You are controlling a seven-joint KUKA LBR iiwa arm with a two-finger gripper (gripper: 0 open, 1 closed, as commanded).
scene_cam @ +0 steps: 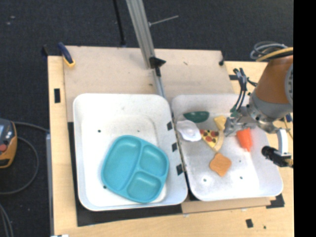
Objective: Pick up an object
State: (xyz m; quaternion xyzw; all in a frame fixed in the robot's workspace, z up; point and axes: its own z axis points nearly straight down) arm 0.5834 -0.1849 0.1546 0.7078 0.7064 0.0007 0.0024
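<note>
Carrot (pixel 245 138) is sitting in the right bin (pixel 266 181), over toward its right side, and the gripper (pixel 235 124) is hanging just at its upper left, touching or nearly so. Can't tell whether it's open or closed, the wrist is blocking that part. Just left of the gripper a pizza slice (pixel 213 138) is lying next to a white lump (pixel 188 131), with a green bowl (pixel 196 116) sitting above them. A toast piece (pixel 220 164) is resting lower down, apart from the rest. Over in the left bin (pixel 98 112) a blue tray (pixel 135 168) is taking up the lower half.
</note>
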